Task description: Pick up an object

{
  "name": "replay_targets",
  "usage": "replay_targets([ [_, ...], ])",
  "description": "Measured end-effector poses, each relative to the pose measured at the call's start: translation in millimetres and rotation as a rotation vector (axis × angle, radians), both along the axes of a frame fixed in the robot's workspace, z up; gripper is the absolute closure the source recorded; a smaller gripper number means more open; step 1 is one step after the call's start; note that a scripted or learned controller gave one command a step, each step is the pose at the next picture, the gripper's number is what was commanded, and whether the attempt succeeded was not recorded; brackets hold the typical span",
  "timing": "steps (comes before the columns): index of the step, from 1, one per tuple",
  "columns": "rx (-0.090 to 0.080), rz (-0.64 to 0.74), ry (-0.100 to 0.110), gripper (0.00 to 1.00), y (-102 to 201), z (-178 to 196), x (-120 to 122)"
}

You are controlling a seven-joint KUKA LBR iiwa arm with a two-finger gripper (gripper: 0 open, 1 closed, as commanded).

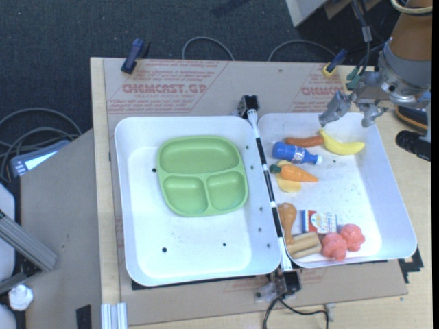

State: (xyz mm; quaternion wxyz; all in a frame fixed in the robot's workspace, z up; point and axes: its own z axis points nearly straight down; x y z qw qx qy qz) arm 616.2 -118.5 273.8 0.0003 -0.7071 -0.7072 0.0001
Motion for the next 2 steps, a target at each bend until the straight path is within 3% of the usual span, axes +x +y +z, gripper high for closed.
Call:
replay_targets([
  [1,0.0,-0.001,0.001,0.0,10.2,-139.8,7.9],
  [2,0.0,0.0,0.001,0.0,-9.4,-189.6,49.8],
])
